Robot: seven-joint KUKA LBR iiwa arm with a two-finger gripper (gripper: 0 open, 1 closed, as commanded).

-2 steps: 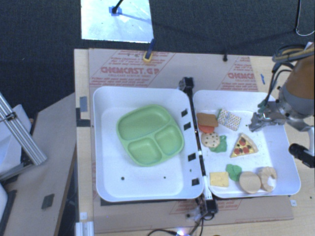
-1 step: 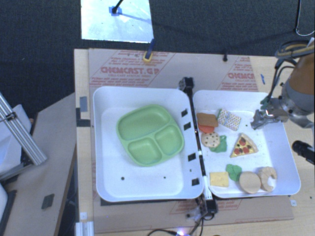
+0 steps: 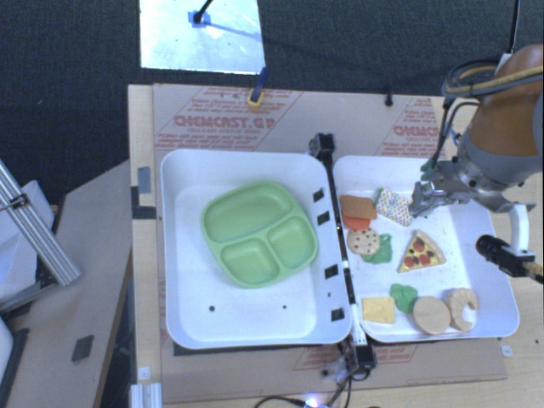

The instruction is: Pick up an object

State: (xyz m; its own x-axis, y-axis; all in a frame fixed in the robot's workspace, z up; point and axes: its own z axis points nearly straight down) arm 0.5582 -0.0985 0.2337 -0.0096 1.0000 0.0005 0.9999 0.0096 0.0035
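Claw (image 3: 422, 195), grip state unclear, hovers just right of patterned cracker (image 3: 393, 206)

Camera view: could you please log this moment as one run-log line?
gripper: over right bin, near patterned square | pizza slice: lying in bin | green tray: left bin

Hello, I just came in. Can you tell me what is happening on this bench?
A grey robot arm with an orange band reaches in from the right, its claw poised over the right white bin. That bin holds toy food: a pizza slice, a chocolate-chip cookie, a yellow cheese square, a round tan disc and others. The left white bin holds a green divided plate. Nothing is visibly gripped.
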